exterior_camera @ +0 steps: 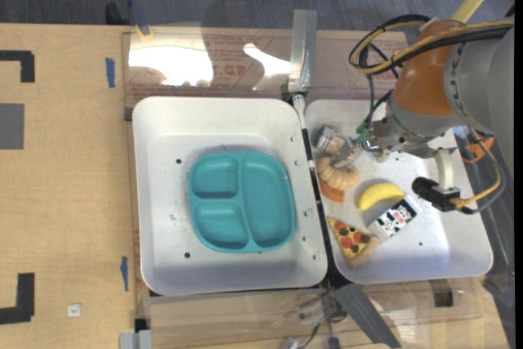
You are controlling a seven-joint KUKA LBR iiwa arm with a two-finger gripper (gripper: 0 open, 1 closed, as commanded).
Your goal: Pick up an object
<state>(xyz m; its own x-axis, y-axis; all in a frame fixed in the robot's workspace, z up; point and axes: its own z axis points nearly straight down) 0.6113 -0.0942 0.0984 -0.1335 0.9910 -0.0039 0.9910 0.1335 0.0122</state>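
Note:
The right bin [466,253] holds several small items. An orange croissant-like toy [336,176] lies near its left wall, with a yellow banana [381,194] to its right. A black-and-white box [395,218] sits below the banana, and a pizza slice [353,241] lies at the front left. A small silver-brown object [329,140] rests at the bin's back left. My gripper [362,143] hangs low over the back of this bin, just right of the silver-brown object and above the croissant toy. Nothing shows held in it.
The left bin [155,257] carries a teal divided plate [243,200] in its middle. The grey arm with its orange band [425,78] and looping cables covers the right bin's back right corner. A black connector [433,190] hangs beside the banana.

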